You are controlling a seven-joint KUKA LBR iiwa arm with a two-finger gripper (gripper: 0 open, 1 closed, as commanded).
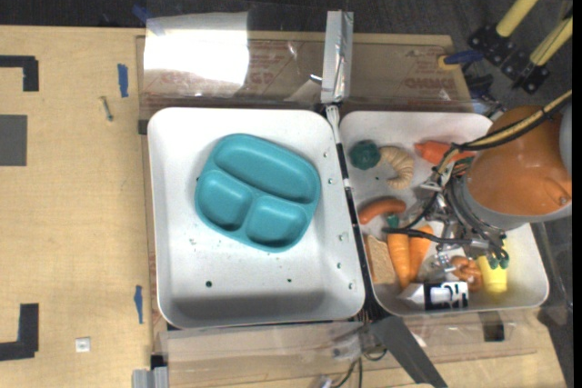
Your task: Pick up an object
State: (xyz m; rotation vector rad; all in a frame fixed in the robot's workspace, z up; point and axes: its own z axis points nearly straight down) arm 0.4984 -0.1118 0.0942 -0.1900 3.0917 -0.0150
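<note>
Over the right bin (523, 291) our end effector (446, 236) sits low among crowded toy food; we cannot tell its state. Our carrot (401, 255), orange and tapered, lies just beside it, touching neighbours, so we judge a grasp could slip or snag two items.

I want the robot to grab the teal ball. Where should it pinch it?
Probably across the middle of the teal ball, coming straight down. It looks round, so any two opposite sides should do, and it sits near the right bin's upper-left corner with its top uncovered.
</note>
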